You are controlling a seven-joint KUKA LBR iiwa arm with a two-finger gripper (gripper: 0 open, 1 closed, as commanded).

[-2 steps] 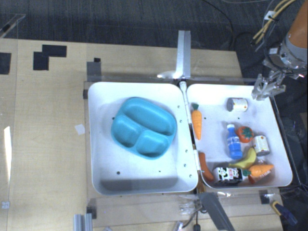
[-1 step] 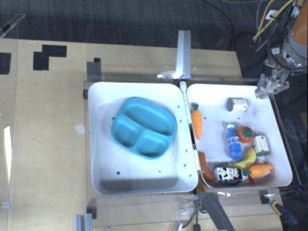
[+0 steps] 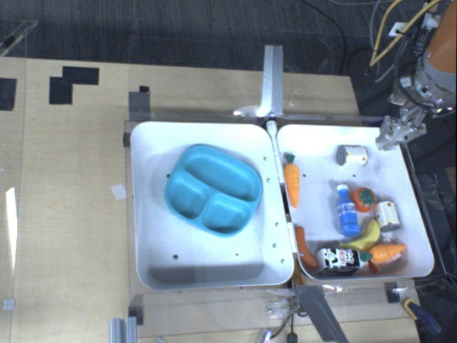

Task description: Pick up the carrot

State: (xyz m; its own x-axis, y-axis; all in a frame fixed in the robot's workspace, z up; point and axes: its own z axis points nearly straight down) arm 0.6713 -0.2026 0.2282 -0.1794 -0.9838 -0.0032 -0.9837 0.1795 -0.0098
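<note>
Carrot (image 3: 291,183): laid lengthwise against the right bin's (image 3: 421,213) left wall, green top pointing away (beside the divider).
Approach: the fingers are best aligned across its narrow width, clear of the wall.
Gripper (image 3: 397,131): held over the far right corner, well apart from the carrot; nothing is seen in it, finger spread cannot be told.

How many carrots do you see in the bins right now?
2. One carrot lies along the right bin's left wall; a second carrot sits in the clutter at its near right corner. Others could be hidden there.
</note>
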